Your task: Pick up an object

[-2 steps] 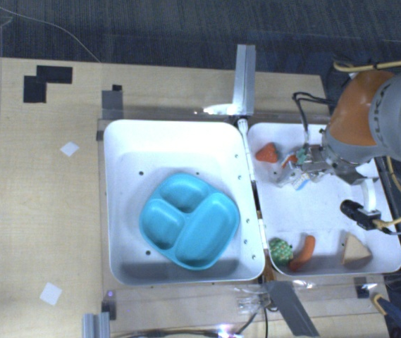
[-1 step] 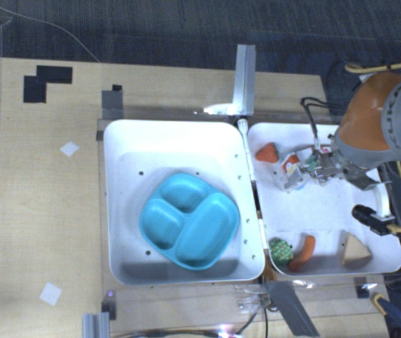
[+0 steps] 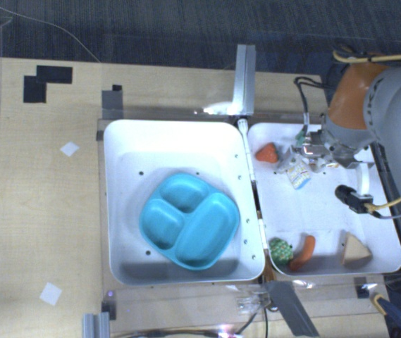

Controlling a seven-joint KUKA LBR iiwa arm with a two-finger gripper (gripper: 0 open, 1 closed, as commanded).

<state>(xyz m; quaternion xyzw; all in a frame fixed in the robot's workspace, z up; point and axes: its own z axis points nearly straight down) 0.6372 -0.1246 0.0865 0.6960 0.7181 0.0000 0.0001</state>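
And there was the claw [image 3: 299, 172], low in the right bin [image 3: 313, 213] near its back wall, just beside a red fruit [image 3: 266, 153]. That looked the likeliest target, being the closest thing. Whether the claw was apart or together, the slanted view couldn't tell me, and nothing showed as held. At the front wall a green lump [image 3: 280, 248] touched an orange piece [image 3: 304, 250], with a tan wedge [image 3: 355, 249] apart from them. The left bin [image 3: 133, 153] carried a blue dish [image 3: 189, 220], probably too broad for an easy pinch.
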